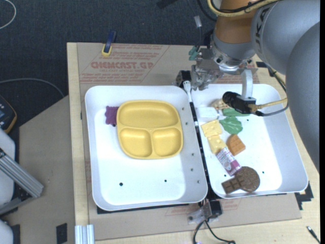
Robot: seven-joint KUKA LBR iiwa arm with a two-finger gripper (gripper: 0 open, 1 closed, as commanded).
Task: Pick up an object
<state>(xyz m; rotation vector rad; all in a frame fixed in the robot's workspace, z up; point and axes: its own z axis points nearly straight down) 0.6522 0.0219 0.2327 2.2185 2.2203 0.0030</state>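
The counter (132,60) is a flat tan board with red lettering printed on it. The grey arm (284,24), with a glossy orange band, hangs over its far right part. Two shallow white bins with rounded corners lie side by side on the board. The pincer (194,80) is poised over their far ends, right at the seam where they meet. Whether it is wide or narrow cannot be told, and nothing is seen held in it.

The left bin (142,182) spreads out to the view's left of the pincer and toward the near edge. It holds one smooth yellow plastic plate (150,128), rounded and split into three compartments, near the pincer. One small purple piece (110,115) pokes out from the plate's far-left side.

The right bin (284,151) lies on the pincer's other side and holds the small things to pick. Furthest from the pincer, by the near wall:
- one round brown biscuit (248,179) with a patterned face
- one dark brown rectangular piece (229,185), touching the biscuit

Closer in:
- one slim pink wrapped bar (227,160)
- one orange square cracker (235,145)
- two pale yellow cheese-like blocks (211,128), one just behind the other
- one green leaf-shaped piece (232,123)

Nearest the pincer is one small beige lump (219,104), its shape too unclear to name.
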